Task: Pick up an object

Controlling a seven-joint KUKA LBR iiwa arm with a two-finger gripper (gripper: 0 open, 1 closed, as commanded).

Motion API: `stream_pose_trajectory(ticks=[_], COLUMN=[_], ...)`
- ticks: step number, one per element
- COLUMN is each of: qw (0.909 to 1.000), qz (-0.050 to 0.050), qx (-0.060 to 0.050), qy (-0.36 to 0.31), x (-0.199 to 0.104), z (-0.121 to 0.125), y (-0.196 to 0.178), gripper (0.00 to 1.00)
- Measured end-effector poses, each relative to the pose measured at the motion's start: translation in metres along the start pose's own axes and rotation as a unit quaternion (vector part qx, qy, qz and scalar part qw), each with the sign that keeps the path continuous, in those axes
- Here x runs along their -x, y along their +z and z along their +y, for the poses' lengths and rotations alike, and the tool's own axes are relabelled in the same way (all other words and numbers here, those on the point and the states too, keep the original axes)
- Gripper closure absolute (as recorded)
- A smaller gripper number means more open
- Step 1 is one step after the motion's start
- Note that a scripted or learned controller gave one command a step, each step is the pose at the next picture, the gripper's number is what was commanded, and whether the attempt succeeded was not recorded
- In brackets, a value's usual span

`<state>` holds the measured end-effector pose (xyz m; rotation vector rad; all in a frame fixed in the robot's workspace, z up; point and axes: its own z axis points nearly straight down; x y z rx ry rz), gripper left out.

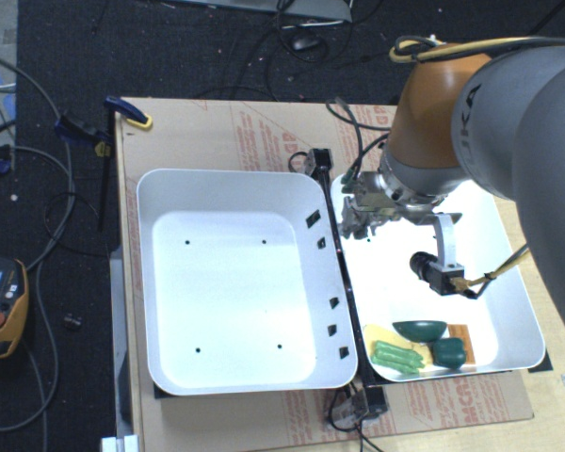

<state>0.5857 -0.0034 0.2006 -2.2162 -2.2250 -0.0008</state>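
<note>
Camera view, arm: the grey KUKA arm [523, 111] reaches in from the right, its orange band [438, 111] hanging over the right bin [508, 243].
Camera view, gripper: the gripper [360, 217] hangs over the far left part of the right bin, close to the divider between the two bins; whether it is wide or narrow cannot be told from this angle, and nothing is seen held in it.
Camera view, green ridged object [396, 357]: lies toward the viewer from the gripper, well apart from it, on the near floor of the right bin; its long axis runs left to right with a slight slant, the right end nearer the viewer.
Camera view, dark green bowl-shaped piece [420, 330]: just beyond the ridged object, its long side running left to right.
Camera view, green block [449, 351]: just right of the ridged object, too compact to show a clear axis.
Camera view, orange piece [460, 332]: a flat patch partly hidden behind the block.
Camera view, left bin [231, 281]: white, shallow, to the left of the gripper across the divider.
Camera view, surface: both bins rest on a tan board [254, 130] printed with red lettering, a blue and yellow clamp [127, 111] at its far left corner.
Camera view, room: dark floor [56, 45] strewn with cables, a yellow and black device [5, 309] at the left edge.
</note>
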Motion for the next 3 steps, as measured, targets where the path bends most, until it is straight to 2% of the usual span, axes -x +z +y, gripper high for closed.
stream_pose_trajectory(ticks=[2, 3], qw=[1.0, 1.0], qz=[0.0, -0.001], qx=[0.0, 0.0], qy=[0.0, 0.002], x=[-0.096, -0.094], z=[0.007, 0.007], y=[0.002, 0.002], gripper=[1.0, 0.0])
